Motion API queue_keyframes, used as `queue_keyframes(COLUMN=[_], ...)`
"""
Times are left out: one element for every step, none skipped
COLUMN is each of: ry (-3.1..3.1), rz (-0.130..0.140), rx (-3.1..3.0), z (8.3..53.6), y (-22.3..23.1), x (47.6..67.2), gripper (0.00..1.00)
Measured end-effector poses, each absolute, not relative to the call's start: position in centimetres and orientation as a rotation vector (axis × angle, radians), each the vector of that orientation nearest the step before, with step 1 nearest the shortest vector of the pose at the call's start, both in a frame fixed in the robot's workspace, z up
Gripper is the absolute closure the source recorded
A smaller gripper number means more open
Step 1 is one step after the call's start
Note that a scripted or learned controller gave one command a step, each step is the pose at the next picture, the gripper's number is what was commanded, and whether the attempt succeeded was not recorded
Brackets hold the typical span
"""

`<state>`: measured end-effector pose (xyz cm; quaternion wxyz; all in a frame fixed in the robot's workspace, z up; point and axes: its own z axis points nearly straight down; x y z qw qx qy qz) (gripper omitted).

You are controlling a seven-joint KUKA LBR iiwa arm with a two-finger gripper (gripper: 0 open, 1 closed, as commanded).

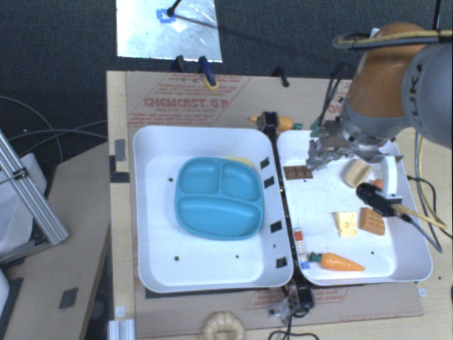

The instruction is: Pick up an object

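Observation:
My gripper (pixel 317 159) hangs low over the back left of the right bin (pixel 410 261), just right of a small brown chocolate bar (pixel 297 172) lying by the bin's left wall. A tan bread piece (pixel 356 172) lies to the gripper's right. Further forward are a yellow cheese wedge (pixel 346 223), a brown waffle square (pixel 371 222) and an orange carrot (pixel 341 263) near the front edge. Nothing is visibly held.
The left bin (pixel 156 261) holds a blue divided plate (pixel 218 197) with a bit of something yellow (pixel 241 161) behind it. An orange item (pixel 284 124) sits outside the bins at the back, near the divider. The arm's bulk covers the right bin's back right corner.

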<state>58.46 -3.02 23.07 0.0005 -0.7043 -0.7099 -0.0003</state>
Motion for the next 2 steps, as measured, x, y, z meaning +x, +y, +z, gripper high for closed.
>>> queue_keyframes(ry=[-2.231, -2.228], rz=[-0.003, 0.002], rx=[-2.209, -2.210], z=[23.8, 22.1], y=[1.8, 5.6], x=[56.0, 52.7], gripper=[1.00, 1.00])
